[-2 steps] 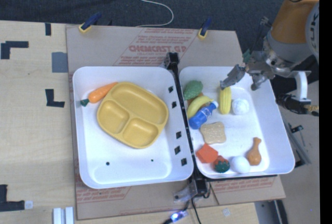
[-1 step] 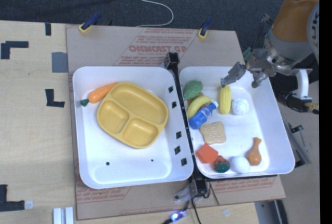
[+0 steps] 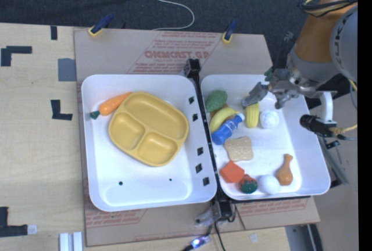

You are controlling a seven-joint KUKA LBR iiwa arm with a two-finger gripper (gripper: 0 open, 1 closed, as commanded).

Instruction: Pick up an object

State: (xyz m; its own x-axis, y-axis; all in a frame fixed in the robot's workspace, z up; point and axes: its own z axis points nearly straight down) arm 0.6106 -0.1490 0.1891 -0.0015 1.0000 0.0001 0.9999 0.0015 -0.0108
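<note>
Wooden bench (image 3: 35,145), two white bins. Right bin (image 3: 311,154): toy corn (image 3: 251,115), white ball (image 3: 269,120), blue bottle (image 3: 225,129). Gripper (image 3: 268,97) above corn, fingers spread, holding nothing.

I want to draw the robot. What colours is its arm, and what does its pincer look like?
The arm is fat and round, grey with a big orange band above the wrist. Thin cables loop over its top, some black and one yellow. The pincer is small, grey metal with two thin dark fingers. A white and black piece sticks out beside it.
</note>
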